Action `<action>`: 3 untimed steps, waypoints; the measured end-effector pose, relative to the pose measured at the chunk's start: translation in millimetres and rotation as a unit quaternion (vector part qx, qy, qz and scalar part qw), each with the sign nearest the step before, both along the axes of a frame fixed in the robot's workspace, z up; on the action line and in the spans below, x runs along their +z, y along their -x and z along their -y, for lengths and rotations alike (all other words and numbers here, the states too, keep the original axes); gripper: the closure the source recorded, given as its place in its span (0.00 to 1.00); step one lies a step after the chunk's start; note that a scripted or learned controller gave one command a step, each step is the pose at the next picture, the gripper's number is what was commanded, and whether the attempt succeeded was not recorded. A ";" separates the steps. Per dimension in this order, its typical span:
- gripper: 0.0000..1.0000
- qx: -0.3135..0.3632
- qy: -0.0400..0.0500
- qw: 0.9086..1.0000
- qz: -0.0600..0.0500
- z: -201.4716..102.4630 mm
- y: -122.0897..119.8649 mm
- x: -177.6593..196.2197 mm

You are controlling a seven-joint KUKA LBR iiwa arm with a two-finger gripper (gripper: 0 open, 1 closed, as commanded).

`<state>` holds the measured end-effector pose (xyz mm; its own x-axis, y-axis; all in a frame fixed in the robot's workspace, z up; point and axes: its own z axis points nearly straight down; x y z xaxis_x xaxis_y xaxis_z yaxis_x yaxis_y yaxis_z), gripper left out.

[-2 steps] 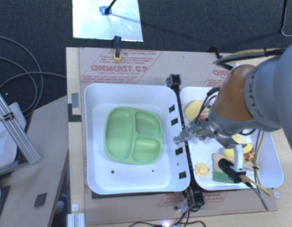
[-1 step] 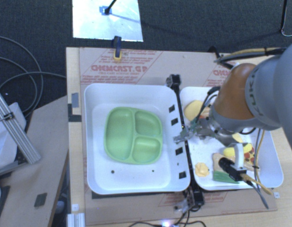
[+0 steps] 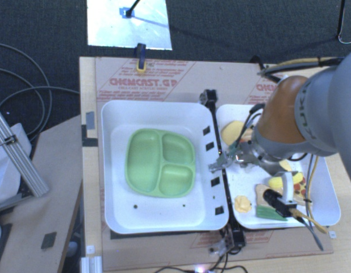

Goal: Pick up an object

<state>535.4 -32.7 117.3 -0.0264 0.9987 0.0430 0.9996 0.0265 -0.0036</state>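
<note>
Front of right bin: the right bin (image 3: 333, 208) holds the loose things. Nearest its front wall lie a green piece (image 3: 268, 212) and, just beside it to the left, a small yellow piece (image 3: 242, 203).
A little further in: a tan piece (image 3: 260, 192) touches or nearly touches the small yellow piece. Behind it is a yellow piece (image 3: 276, 182), partly under the arm.
Left bin: the left bin (image 3: 116, 209) holds one green plate (image 3: 161, 164) with three compartments. It lies flat, and I see nothing on it.
Gripper: the gripper (image 3: 225, 161) hangs over the left side of the right bin, close to the wall between the two bins. I cannot tell whether it is open or closed, and I see nothing held in it.
Arm: the arm (image 3: 312, 112) reaches in from the right and covers the middle of the right bin.
Back of right bin: a round yellow thing (image 3: 231, 131) lies near the far left corner, just behind the gripper.
Step in hand: I judge that this is the approach. No thing is lifted yet.
Next move: the gripper must come down straight over one thing, well apart from the middle wall. The round yellow thing and the small yellow piece seem the closest choices.
</note>
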 end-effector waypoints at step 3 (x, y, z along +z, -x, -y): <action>1.00 0.001 -0.002 1.000 0.007 -2.7 -5.0 13.4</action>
